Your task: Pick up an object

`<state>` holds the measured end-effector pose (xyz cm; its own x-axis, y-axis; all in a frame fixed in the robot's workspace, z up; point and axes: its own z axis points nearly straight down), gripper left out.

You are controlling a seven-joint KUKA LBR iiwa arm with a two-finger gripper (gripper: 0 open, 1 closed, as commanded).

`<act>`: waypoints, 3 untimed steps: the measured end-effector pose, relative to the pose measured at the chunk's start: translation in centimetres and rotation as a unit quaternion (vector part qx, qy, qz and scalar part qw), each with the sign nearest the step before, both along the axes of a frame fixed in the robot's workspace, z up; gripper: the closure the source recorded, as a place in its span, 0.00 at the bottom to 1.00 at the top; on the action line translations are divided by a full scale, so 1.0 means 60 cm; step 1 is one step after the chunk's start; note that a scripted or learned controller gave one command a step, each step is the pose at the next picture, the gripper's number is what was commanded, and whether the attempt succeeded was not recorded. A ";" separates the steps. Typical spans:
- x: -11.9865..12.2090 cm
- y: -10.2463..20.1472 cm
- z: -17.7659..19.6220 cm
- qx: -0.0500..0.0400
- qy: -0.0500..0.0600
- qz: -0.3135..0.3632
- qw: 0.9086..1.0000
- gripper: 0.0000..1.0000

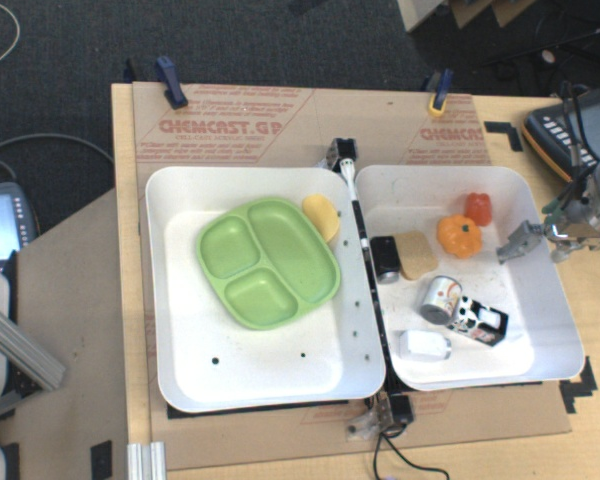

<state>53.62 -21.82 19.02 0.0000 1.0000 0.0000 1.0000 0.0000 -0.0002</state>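
I've got the gripper (520, 240) hanging over the right bin (550, 298)'s right side, grip unreadable from here, nothing visibly held, and the pumpkin (460, 236) just left sits tight against the pepper (478, 208), so a descent could nudge both.

One fixed camera looks down at a slant on my cardboard-topped bench (280, 118), far enough to take in both shallow white plastic bins (170, 268); I reach in from its right.

I see a divided plate (268, 263) in the L bin (170, 298). R bin (550, 328) has a can (439, 299) in the middle, w/ a pumpkin (460, 236) behind it.
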 end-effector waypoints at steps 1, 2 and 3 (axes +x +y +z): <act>0.080 -0.004 -0.168 0.003 -0.002 0.002 1.000 0.00; 0.075 -0.006 -0.150 0.001 -0.001 0.002 1.000 1.00; 0.066 0.086 -0.075 0.000 0.000 0.002 1.000 1.00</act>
<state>57.56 -16.66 14.52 -0.0033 1.0000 0.0005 1.0000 0.0033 0.0004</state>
